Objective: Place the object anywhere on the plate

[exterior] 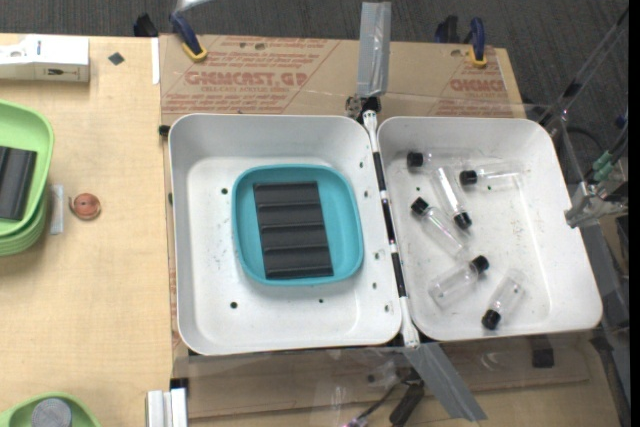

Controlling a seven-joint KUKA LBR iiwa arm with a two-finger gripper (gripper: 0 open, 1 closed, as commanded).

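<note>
A teal square plate (345,215) lies in the middle of the left white bin (200,295). A black ribbed block (292,227) rests flat on the plate and covers most of its inside. Several clear vials with black caps lie scattered in the right white bin (560,315). One vial (490,178) is near the back, another (452,198) lies slanted beside it, and a third (502,303) is near the front. A loose black cap (415,158) sits at the bin's back left.
A green tray (25,180) holding a dark item sits at the far left, with a small orange disc (86,206) beside it. A white box (45,60) lies at the back left. Printed cardboard (260,70) is clamped behind the bins. A metal frame (595,205) stands at the right.
</note>
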